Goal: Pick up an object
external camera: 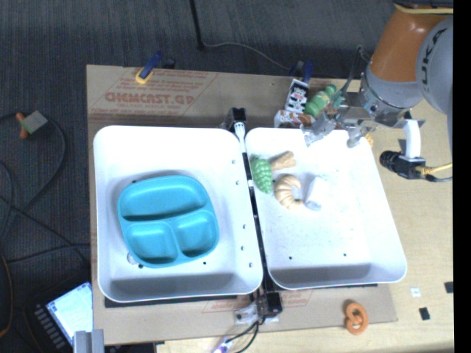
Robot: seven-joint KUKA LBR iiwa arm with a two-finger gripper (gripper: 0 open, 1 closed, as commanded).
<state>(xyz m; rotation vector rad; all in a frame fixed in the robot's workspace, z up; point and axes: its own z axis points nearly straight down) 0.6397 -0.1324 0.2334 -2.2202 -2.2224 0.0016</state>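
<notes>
From my station I saw a turquoise three-compartment plastic tray (168, 220) lying in the left white bin (110, 147). In the right white bin (360, 226), close to its left wall, lay a green ridged toy (261, 173) touching a tan croissant-shaped piece (288, 190), with a small pale grey object (312, 194) just beside that. The hand (335, 132) hung over the right bin's far edge; I could not tell its grip, and nothing showed in it. A small orange ring (357, 316) lay on the tabletop (434, 241) near the front.
</notes>
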